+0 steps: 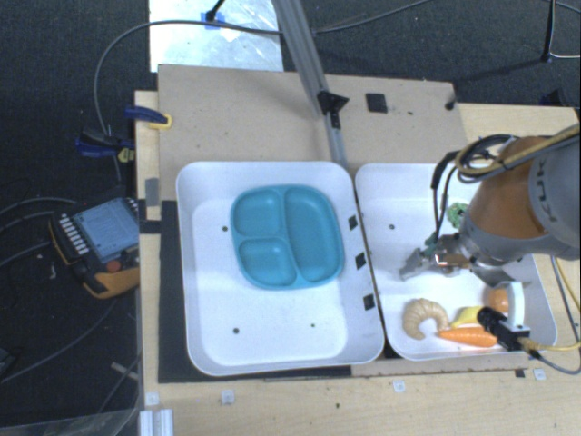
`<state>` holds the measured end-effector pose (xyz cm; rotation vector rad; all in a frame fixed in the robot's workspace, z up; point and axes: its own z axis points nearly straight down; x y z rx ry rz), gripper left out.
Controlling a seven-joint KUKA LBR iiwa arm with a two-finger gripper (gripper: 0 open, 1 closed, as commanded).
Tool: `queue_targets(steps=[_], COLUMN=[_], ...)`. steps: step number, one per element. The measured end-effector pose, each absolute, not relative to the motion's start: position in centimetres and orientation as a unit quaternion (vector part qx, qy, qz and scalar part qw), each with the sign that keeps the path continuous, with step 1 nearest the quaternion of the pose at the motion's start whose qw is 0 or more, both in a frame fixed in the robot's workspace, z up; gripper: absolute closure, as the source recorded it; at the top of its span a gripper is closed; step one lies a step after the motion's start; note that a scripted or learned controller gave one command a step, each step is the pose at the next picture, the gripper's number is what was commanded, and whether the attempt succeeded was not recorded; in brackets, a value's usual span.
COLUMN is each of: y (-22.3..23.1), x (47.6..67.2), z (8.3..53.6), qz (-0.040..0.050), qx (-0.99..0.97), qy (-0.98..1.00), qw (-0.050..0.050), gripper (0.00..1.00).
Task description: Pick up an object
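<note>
The croissant lies near the front edge of the right bin, with a carrot and a yellow piece crowded just beside it toward the front right corner. I hang my gripper low over the bin's middle, just behind that cluster, because that is where the pickings are. My fingers hold nothing; open or closed, I cannot tell. The blue plate sits alone in the left bin.
</note>
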<state>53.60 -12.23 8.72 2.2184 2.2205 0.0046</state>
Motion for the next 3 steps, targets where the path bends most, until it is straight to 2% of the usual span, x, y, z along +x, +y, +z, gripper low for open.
queue_targets(steps=[1, 3], y=[-12.3, -11.2], x=[53.8, 54.1], z=[10.0, 21.1], qz=[0.0037, 0.0019], qx=[0.707, 0.705], qy=[0.707, 0.709], qw=[0.005, 0.002], gripper=[1.0, 1.0])
